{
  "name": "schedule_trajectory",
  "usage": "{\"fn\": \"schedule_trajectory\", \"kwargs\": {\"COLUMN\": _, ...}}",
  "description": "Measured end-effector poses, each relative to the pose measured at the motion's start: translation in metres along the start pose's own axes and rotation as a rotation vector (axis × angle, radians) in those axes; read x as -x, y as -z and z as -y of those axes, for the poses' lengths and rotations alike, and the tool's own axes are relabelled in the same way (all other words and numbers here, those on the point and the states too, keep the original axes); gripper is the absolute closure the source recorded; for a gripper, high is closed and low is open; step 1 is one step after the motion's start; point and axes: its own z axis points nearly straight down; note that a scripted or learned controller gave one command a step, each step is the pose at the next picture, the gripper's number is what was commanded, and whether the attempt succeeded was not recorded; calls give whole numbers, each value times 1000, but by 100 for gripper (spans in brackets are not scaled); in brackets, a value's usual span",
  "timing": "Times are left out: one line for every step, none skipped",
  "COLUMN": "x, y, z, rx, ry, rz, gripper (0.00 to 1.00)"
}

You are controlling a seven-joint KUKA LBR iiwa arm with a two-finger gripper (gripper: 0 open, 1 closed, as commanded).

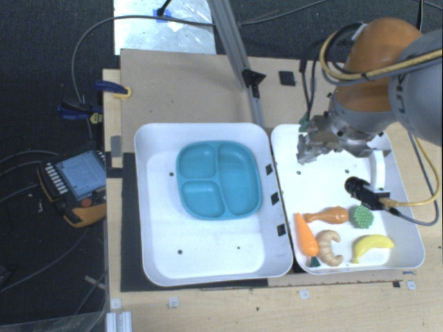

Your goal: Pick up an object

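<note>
Toy carrot [305, 234] lies in right bin [287, 140] nr its front-left corner. We judge it light, stiff, slick plastic; grab mid-body. Jaws [309, 149] hover nr back-left corner; spread or not, can't tell.

I see the bench [180, 88], tan board, bearing two white bins side by side: left bin [149, 206], right bin [284, 144]. Small black piece [287, 77], possibly tape.
</note>
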Motion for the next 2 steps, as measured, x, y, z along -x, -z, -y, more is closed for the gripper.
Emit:
{"fn": "schedule_trajectory", "kwargs": {"x": -54, "y": -13, "z": -1, "rx": 0, "ry": 0, "rz": 0, "gripper": 100}}
{"fn": "schedule_trajectory", "kwargs": {"x": -107, "y": -3, "z": -7, "rx": 2, "ry": 1, "rz": -1, "gripper": 100}}
